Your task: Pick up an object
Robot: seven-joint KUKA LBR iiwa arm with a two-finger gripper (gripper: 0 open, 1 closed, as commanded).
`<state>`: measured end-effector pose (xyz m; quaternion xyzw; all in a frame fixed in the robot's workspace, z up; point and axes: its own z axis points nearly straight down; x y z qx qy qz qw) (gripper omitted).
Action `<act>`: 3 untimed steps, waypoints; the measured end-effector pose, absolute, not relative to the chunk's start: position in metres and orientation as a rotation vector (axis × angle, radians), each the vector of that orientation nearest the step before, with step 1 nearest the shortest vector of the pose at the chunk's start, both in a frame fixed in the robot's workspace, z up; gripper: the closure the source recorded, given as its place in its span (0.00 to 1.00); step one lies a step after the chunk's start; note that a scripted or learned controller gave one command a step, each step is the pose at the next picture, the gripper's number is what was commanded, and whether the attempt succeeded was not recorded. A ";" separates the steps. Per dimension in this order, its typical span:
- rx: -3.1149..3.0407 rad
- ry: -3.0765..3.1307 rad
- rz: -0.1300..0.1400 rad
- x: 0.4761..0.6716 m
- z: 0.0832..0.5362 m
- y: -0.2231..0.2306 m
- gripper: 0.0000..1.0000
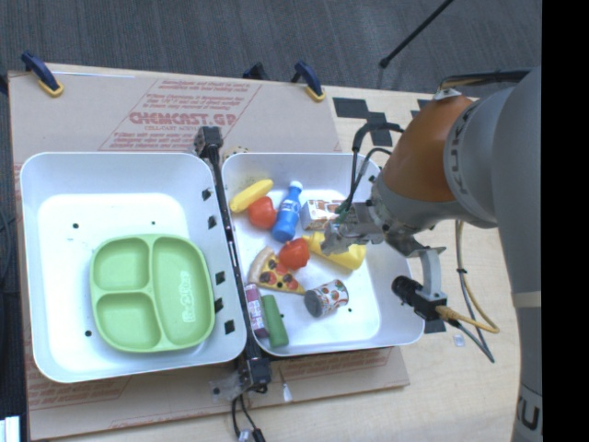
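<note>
My gripper (342,235) is low in the right bin (368,325), directly over a yellow toy (346,257) and touching or nearly touching it. Just left of it lie a red round piece (294,252) and a small printed carton (321,212). A blue bottle (289,210), a red tomato (262,212) and a yellow banana-like piece (251,194) sit at the bin's far left. Nearer the front are a pizza slice (276,273), a small can (327,297) and a green cylinder (274,324). The wrist hides part of the yellow toy.
The left bin (55,201) holds a green divided plate (152,293). A black clamp bar (221,219) runs between the bins. Cables (460,316) hang off the arm by the right bin's right wall. Cardboard (184,109) lies behind the bins.
</note>
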<state>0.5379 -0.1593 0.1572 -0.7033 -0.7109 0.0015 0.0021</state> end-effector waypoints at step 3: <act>-2.215 -2.228 0.001 0.551 0.230 -0.190 1.00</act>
